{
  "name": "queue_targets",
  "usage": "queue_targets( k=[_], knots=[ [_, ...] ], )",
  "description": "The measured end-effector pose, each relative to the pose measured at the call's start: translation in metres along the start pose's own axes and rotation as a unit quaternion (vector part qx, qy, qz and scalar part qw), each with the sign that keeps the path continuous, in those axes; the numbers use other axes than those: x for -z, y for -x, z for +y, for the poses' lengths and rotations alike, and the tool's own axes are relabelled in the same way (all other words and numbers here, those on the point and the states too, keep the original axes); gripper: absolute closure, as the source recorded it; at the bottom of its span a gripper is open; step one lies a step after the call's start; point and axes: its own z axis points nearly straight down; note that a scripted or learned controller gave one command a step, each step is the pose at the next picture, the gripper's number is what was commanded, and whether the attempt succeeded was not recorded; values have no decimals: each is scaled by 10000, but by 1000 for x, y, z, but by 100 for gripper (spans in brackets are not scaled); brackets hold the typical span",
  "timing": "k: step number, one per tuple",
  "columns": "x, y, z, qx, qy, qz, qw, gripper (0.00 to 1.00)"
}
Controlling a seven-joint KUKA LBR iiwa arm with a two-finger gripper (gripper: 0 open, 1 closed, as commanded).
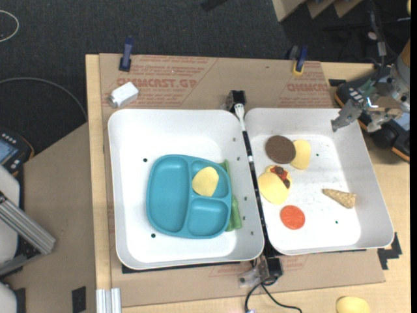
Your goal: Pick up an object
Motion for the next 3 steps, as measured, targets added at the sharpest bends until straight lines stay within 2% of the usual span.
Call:
queue_targets(
  k=[1,2,3],
  knots=[
    [63,-117,-32,53,29,5,10000,0],
    [69,-110,-32,6,17,0,10000,100],
    [201,-109,-47,7,66,-11,10000,100]
  ],
)
